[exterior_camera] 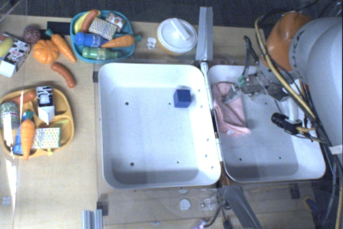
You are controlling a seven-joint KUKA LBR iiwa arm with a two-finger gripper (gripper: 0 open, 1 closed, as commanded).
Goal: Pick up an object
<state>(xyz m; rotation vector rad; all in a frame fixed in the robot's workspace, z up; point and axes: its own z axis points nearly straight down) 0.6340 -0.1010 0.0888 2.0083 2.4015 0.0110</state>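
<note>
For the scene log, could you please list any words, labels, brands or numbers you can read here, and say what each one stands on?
No text can be read.
Small patterned boxes in the blue bowl: print too blurred.
Black-and-white carton and patterned box on the yellow plate: blurred.
Carton at the bench's left edge: blurred.
Blue cube, pink cloth: no markings seen.

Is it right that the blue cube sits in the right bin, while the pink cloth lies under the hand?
Not quite. The camera view shows the blue cube in the left bin, not the right one. The rest stands: the pink cloth lies in the right bin, under the hand.
</note>
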